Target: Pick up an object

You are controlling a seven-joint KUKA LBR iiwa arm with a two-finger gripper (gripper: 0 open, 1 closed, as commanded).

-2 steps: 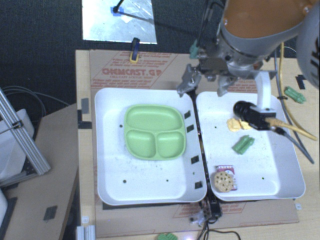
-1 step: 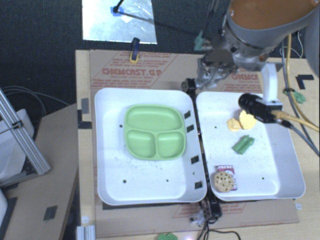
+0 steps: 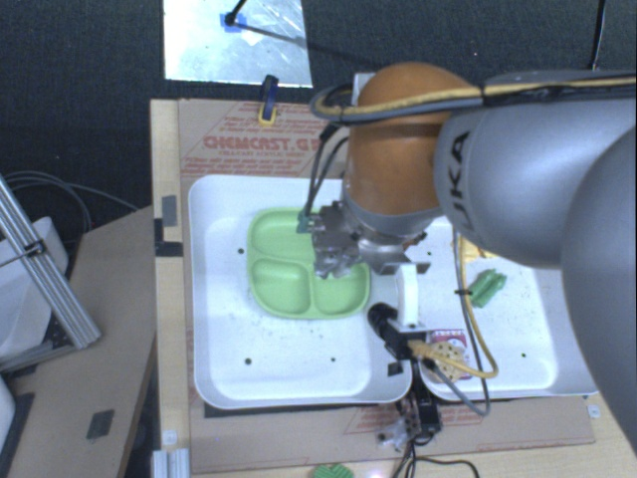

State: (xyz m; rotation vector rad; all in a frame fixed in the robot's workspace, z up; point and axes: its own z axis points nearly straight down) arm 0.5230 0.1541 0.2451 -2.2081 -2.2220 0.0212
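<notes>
A light green divided plate (image 3: 289, 272) lies in the left white bin (image 3: 219, 297), toward its right side. The arm's wrist and gripper (image 3: 333, 257) hang directly over the plate's right part, covering its upper right corner. A small green ridged object (image 3: 488, 287) rests in the right white bin (image 3: 528, 366). Close to that bin's front left corner lies a small red and white patterned item (image 3: 448, 347), partly behind cables.
The big grey arm with its orange band (image 3: 418, 137) covers much of the right bin. Black and yellow cables (image 3: 438, 366) trail over the divider at the front. A brown board (image 3: 249, 142) lies beneath the bins, and a shiny sheet (image 3: 234, 28) sits behind.
</notes>
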